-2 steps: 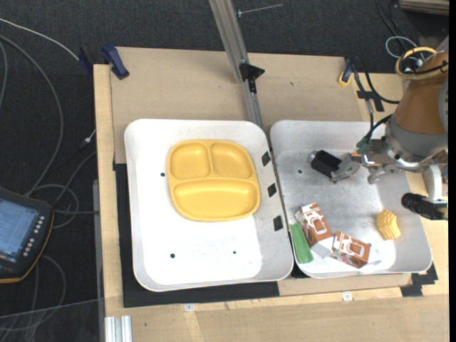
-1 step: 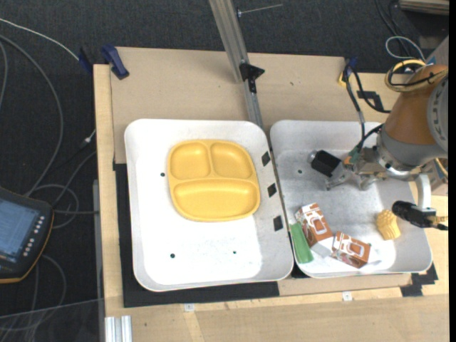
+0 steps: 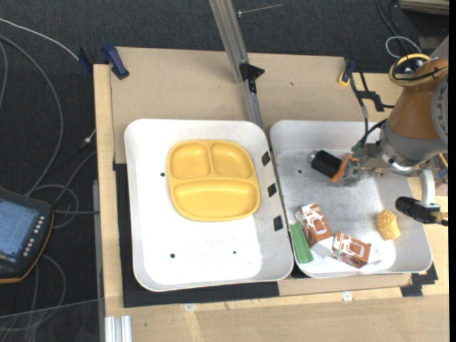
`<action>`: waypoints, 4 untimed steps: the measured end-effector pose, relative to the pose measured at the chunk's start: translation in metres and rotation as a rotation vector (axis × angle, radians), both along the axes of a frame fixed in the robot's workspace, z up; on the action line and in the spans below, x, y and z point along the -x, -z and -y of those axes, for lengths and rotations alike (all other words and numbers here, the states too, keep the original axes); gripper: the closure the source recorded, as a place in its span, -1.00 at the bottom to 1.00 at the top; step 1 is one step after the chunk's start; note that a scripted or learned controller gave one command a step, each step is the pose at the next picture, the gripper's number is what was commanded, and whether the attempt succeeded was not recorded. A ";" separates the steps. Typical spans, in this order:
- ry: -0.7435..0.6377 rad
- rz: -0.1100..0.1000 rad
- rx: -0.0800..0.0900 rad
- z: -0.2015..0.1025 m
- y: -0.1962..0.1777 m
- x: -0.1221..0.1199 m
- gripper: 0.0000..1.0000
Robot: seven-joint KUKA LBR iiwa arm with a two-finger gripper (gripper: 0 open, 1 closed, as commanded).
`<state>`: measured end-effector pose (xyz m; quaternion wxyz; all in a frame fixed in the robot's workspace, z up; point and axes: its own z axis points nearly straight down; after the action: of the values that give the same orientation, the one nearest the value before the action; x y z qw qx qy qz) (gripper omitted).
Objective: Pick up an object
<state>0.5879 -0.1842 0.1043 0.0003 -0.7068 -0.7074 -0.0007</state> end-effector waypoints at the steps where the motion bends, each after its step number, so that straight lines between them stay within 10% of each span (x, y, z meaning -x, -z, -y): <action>1: 0.000 0.007 0.004 0.003 -0.063 0.003 1.00; 3: -0.001 0.007 0.003 -0.002 -0.154 -0.009 1.00; 4: -0.006 -0.003 -0.002 -0.058 -0.143 -0.002 1.00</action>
<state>0.5895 -0.1257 0.2472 0.0022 -0.7048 -0.7094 -0.0002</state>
